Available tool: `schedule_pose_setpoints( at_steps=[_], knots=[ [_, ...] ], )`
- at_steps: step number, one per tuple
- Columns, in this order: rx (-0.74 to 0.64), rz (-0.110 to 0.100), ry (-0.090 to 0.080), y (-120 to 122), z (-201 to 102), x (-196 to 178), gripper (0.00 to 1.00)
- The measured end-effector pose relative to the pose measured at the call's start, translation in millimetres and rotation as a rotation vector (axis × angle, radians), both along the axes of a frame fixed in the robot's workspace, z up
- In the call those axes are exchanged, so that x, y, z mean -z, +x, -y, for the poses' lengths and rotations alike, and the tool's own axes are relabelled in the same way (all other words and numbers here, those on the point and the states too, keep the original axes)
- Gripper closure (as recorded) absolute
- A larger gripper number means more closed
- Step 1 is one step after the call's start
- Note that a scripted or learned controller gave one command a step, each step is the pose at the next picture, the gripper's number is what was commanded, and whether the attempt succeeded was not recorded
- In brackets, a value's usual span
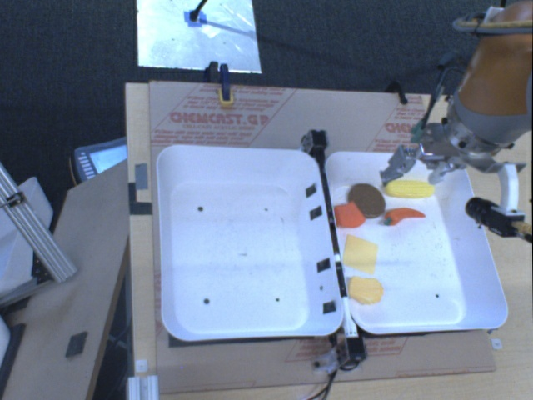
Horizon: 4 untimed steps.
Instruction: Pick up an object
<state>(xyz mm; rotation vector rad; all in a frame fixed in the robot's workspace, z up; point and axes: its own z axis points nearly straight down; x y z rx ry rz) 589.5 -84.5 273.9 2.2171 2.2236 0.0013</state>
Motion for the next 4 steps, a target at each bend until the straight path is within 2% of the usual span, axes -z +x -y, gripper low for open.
schedule_pose_setpoints(
  at_steps=[1,2,3,4],
  knots=[
    [0.002,-0.014,0.002,-9.8,1.3,166.8,0.00],
    [-0.002,0.012,0.003,62.4,35.5,182.9,0.00],
    [0.000,0.022,-0.006,40.5,14.7,181.2,0.00],
    [-0.003,0.010,-0.001,83.5,10.5,185.5,0.00]
  ],
)
